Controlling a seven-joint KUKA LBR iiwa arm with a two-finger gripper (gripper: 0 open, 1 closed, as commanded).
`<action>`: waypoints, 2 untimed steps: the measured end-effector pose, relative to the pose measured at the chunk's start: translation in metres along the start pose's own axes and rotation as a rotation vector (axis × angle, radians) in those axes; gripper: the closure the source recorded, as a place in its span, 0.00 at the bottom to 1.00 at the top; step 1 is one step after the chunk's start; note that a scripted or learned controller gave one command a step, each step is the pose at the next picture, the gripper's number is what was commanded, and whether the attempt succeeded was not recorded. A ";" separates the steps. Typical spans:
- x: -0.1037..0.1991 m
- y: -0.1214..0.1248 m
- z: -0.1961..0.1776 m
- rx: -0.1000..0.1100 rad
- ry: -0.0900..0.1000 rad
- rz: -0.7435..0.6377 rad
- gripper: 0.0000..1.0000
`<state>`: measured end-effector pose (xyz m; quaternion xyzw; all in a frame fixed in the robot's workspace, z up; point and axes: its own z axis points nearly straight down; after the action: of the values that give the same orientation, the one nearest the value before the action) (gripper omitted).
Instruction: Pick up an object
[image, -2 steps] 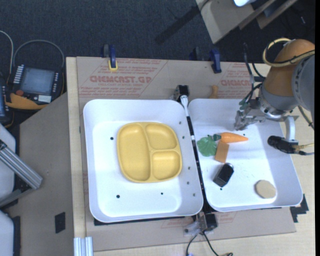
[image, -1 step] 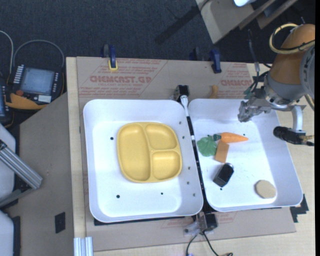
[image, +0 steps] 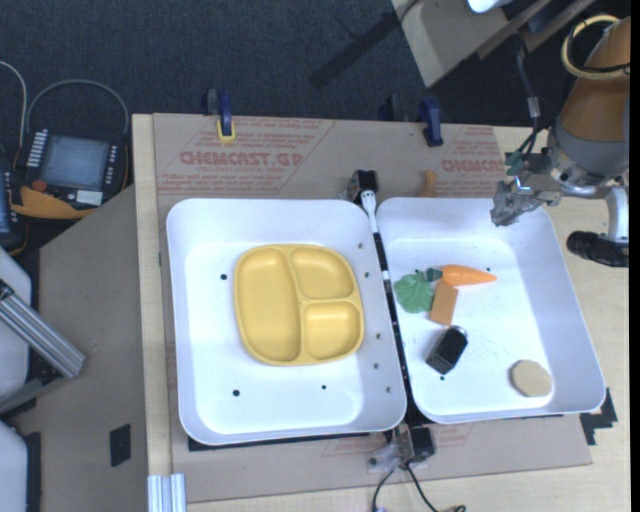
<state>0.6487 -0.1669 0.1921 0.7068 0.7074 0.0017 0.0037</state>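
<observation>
Orange, the toy carrot (image: 467, 275) lies mid-way in the right bin (image: 570, 330), long axis left-right, below and slightly left of the gripper (image: 508, 209) hovering at the bin's far edge, holding nothing I can see, its opening impossible to tell.

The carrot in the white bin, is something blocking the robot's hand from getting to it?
Nothing visible does. The gripper hangs over the right bin's far corner, and bare bin floor lies between it and the carrot. The orange block and green piece touch the carrot's other side.
</observation>
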 end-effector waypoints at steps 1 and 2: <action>0.000 0.002 -0.055 -0.002 0.000 0.000 1.00; 0.045 -0.021 -0.061 0.009 0.005 -0.003 1.00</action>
<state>0.6270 -0.1214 0.2526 0.7055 0.7087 0.0002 -0.0012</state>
